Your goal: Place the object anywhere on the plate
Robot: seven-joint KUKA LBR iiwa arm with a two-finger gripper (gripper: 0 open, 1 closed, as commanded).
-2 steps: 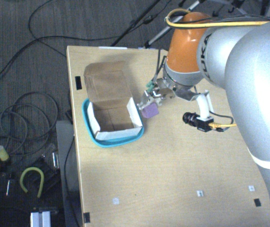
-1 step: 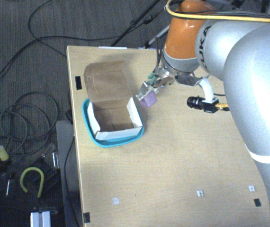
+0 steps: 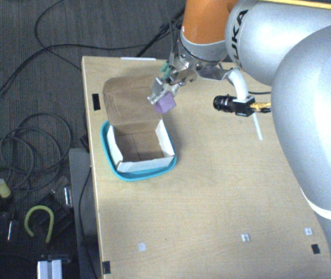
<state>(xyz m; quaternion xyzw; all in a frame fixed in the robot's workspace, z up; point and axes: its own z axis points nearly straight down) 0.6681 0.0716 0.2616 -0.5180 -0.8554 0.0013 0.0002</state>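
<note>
One purple block (image 3: 166,103) pinched in the jaws of the gripper (image 3: 162,95), hung just past the plate's (image 3: 139,172) far rim; likely dropped outside if released there.

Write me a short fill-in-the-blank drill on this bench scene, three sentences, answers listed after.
1. The small block at the gripper is ____ in colour.
2. The blue-rimmed plate carries an open ____ box.
3. The band above the arm's wrist is ____.

Missing words: purple; cardboard; orange
</note>
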